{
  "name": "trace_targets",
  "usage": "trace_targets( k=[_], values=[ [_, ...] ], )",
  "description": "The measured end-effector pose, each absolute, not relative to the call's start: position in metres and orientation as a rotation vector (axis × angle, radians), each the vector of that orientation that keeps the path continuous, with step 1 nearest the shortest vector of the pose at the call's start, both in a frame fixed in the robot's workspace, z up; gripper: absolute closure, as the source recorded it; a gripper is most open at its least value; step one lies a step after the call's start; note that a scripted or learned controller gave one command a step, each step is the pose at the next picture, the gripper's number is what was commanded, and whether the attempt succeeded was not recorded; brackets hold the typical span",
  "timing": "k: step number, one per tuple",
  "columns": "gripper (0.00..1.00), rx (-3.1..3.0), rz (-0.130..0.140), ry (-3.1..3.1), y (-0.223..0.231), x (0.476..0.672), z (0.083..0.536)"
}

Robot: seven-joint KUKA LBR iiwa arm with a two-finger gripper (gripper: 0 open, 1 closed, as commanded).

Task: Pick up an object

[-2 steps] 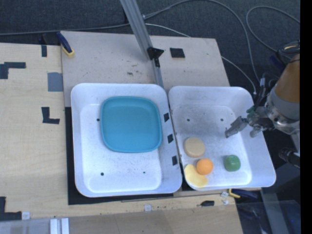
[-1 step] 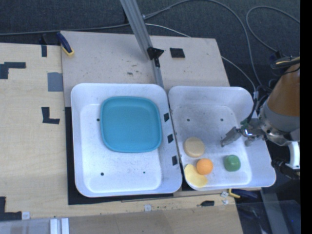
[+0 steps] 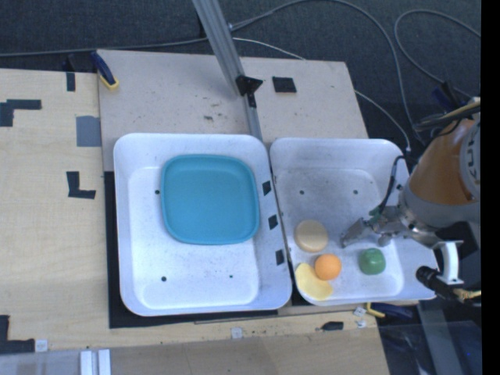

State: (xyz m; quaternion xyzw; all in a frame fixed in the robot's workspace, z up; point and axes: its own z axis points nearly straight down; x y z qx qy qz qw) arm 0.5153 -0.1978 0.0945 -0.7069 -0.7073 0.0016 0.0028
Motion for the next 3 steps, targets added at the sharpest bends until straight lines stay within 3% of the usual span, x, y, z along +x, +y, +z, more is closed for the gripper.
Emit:
trace_targets(
  k=[1,3],
  values=[
    [1.0,-2.22,0.001,-2.222,-0.198,0.517,0.107],
    [1.0,-2.223,-0.003,-2.225,-0.201,0.515,0.212]
  ],
)
